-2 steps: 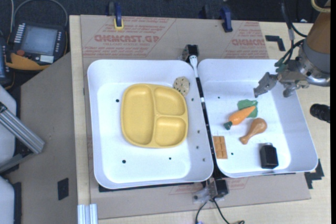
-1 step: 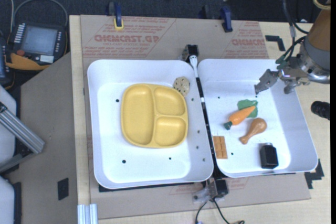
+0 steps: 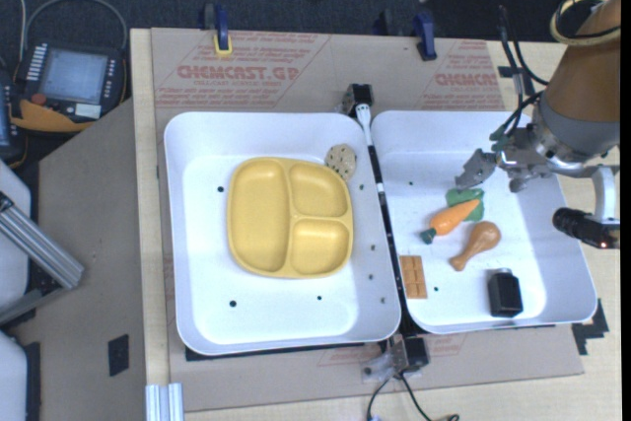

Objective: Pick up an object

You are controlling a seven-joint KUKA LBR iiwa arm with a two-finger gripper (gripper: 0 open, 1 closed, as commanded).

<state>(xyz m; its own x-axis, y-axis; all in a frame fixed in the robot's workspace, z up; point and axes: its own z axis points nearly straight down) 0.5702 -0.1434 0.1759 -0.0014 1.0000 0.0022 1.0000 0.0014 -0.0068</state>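
Two bins are set side by side on the worktop (image 3: pixel 296 54). In the left bin (image 3: pixel 187 212) a divided plate (image 3: pixel 290 217) is placed centrally, with a cookie (image 3: pixel 341 158) just behind it. In the right bin (image 3: pixel 414 153) a carrot (image 3: pixel 452 219) is found behind a drumstick (image 3: pixel 475 245), a cracker (image 3: pixel 412 276) to the left, a block (image 3: pixel 505 293) near the front. The gripper (image 3: pixel 498 168) is positioned behind the carrot.

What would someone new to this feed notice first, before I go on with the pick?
Most likely the big yellow divided plate, which fills the middle of the left bin, with a small speckled cookie just off its upper right rim. Next, the grey and orange arm coming in from the right, its pincer above the right bin, close to a toy carrot and a toy drumstick.
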